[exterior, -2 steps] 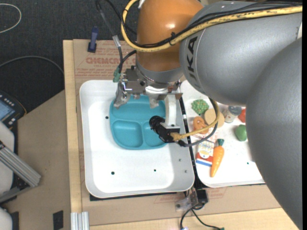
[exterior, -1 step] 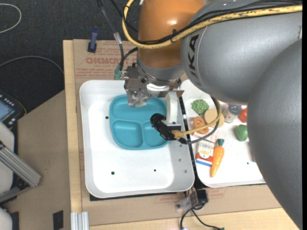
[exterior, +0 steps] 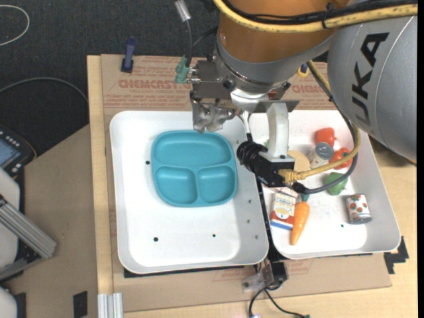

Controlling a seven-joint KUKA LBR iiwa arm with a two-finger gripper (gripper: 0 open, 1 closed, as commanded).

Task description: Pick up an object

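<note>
My gripper (exterior: 211,119) hangs over the far edge of the left bin (exterior: 132,197), just above the far rim of a turquoise plate (exterior: 194,168) with three compartments. The plate lies flat in the far half of that bin. In the right bin (exterior: 377,234) lie an orange carrot (exterior: 299,222), a small white and red carton (exterior: 283,207), a small can with red spots (exterior: 358,209), a red and white object (exterior: 324,140) and a green piece (exterior: 336,185). Nothing can be seen held by the gripper. The arm's grey and orange body hides the bins' far right part.
A black cable mount (exterior: 257,159) with a yellow cable (exterior: 318,171) hangs over the rim between the two bins. A tan piece (exterior: 299,159) sits near it. The bins rest on a cardboard sheet (exterior: 152,78). A blue clip (exterior: 128,55) lies at the sheet's far left.
</note>
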